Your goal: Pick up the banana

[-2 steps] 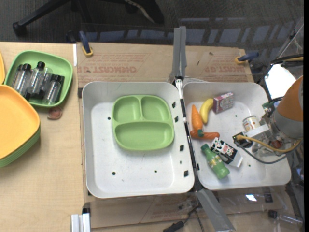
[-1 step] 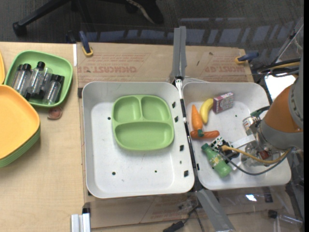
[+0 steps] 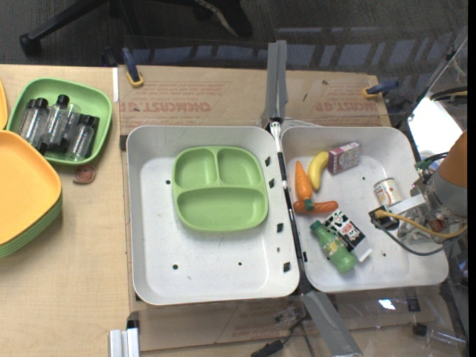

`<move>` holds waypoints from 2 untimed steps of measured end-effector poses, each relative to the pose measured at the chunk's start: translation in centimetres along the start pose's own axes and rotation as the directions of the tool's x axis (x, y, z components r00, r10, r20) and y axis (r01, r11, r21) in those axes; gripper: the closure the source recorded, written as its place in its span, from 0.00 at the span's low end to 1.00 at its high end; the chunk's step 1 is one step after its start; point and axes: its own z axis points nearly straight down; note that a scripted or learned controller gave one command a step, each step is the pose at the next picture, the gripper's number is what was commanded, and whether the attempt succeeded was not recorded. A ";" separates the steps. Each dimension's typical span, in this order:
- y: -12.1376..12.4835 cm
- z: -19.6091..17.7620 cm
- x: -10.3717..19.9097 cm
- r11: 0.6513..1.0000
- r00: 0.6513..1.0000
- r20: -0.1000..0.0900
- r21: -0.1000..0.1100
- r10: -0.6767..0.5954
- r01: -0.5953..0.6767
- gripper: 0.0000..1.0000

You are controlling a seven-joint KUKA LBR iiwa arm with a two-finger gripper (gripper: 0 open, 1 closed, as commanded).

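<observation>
The yellow banana (image 3: 318,168) lies in the right bin (image 3: 416,270), near its back left, between an orange carrot (image 3: 302,178) and a pink box (image 3: 343,156). My gripper (image 3: 410,222) hangs low over the right side of that bin, at the end of the grey wrist (image 3: 446,192) that comes in from the right edge. It is well to the right of the banana and nearer the front, close to a small can (image 3: 387,192). Cables around the gripper hide its shape.
The right bin also holds a second carrot (image 3: 316,207), a black-and-white carton (image 3: 348,230) and a green bottle (image 3: 333,247). A green divided plate (image 3: 220,188) sits in the left bin (image 3: 149,259). On the far-left table stand a green tray of bottles (image 3: 59,121) and orange plates (image 3: 22,192).
</observation>
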 end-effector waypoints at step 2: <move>-10.0 0.0 -0.5 1.000 1.000 0.001 0.000 -0.012 0.012 1.00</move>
